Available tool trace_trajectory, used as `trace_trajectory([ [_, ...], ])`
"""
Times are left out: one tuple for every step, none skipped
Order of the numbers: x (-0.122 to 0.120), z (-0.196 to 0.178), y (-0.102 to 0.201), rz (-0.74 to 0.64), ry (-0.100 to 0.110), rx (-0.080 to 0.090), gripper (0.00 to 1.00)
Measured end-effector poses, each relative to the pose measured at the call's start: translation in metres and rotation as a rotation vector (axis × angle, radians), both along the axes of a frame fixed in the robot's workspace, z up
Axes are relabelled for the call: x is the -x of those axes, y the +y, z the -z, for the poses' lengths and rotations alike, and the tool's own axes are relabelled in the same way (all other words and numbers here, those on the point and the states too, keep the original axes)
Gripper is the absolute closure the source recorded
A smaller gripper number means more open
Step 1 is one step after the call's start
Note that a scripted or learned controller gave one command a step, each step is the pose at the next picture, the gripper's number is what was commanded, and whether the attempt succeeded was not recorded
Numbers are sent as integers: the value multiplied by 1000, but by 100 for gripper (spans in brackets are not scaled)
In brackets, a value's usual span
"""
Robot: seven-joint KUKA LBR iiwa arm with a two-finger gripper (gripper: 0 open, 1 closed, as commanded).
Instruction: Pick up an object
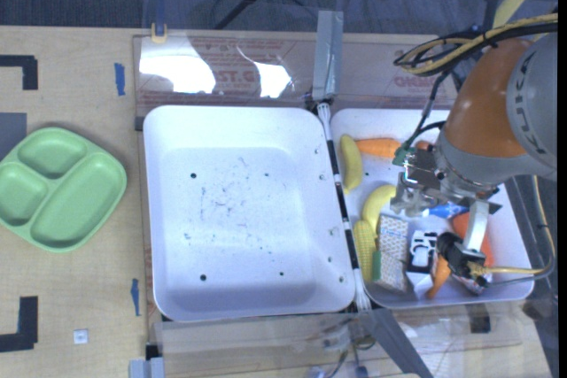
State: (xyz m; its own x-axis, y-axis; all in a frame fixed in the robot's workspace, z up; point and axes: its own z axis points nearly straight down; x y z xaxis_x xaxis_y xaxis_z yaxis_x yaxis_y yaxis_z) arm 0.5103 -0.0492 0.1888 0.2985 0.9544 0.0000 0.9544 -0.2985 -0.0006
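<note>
objects [394, 248] heaped in rt bin [514, 230]; end effector [416, 190] over them, open/closed can't tell.

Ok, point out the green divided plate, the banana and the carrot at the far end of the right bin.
green divided plate [60, 188], camera view, middle of its ridges.
banana [351, 162], camera view, mid-body.
carrot [379, 148], camera view, middle of its orange body.
</note>
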Motion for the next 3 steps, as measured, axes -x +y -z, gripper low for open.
trace_trajectory([
  [0,0,0,0,0,0,0],
  [32,50,-48,102,3,-1,0],
  [26,97,-73,125,-15,-4,0],
])
